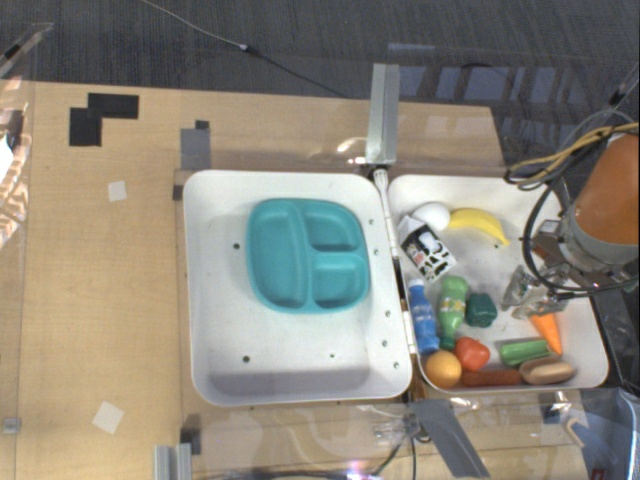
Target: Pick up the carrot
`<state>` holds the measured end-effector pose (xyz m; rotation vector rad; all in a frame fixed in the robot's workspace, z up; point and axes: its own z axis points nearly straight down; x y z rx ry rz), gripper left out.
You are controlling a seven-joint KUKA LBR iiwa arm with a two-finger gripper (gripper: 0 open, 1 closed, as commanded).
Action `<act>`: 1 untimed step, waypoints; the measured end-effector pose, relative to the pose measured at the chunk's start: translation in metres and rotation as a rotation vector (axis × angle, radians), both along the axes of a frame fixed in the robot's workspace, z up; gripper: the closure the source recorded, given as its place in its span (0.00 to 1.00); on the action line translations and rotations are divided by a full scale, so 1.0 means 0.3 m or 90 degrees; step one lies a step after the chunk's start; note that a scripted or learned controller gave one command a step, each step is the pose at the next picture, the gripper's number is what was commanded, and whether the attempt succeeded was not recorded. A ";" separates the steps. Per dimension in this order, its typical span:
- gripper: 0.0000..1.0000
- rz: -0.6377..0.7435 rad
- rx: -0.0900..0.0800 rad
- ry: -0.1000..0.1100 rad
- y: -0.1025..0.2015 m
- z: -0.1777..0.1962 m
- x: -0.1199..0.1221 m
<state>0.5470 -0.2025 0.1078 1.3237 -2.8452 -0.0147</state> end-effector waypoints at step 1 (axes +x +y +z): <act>1.00 -0.318 -0.004 -0.007 0.082 0.018 0.041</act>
